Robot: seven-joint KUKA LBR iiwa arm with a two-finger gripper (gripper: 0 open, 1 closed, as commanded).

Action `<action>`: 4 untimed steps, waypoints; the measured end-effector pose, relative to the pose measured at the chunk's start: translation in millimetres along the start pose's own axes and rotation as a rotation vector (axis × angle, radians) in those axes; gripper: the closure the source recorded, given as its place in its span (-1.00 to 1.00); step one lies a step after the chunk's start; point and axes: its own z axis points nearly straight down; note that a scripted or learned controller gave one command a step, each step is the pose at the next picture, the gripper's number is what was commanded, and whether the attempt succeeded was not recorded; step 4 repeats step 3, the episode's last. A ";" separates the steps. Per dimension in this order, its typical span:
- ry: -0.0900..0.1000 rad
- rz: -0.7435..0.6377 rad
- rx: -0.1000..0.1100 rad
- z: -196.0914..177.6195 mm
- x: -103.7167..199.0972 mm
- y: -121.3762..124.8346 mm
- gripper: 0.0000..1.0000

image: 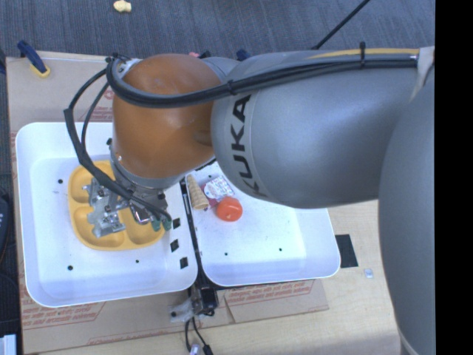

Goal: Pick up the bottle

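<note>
Two white bins [44,198] side by side | arm reaches from 3 o'clock | gripper [111,213] low in left bin, over yellow sectioned tray [81,187]; finger state cannot be told | bottle [222,198], orange cap, lies in right bin near divider, at gripper's 3 o'clock, ungripped.

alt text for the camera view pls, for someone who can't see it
A grey KUKA arm with an orange band reaches in from the right, its gripper low over a yellow object in the left bin. In the right bin, beside the divider, lies a small bottle with an orange cap.
</note>
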 end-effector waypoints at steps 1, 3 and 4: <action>0.005 0.031 -0.003 69.4 26.0 -109.8 1.00; 0.004 0.151 -0.003 67.7 29.2 -96.2 1.00; 0.004 0.151 -0.003 67.7 29.2 -96.2 1.00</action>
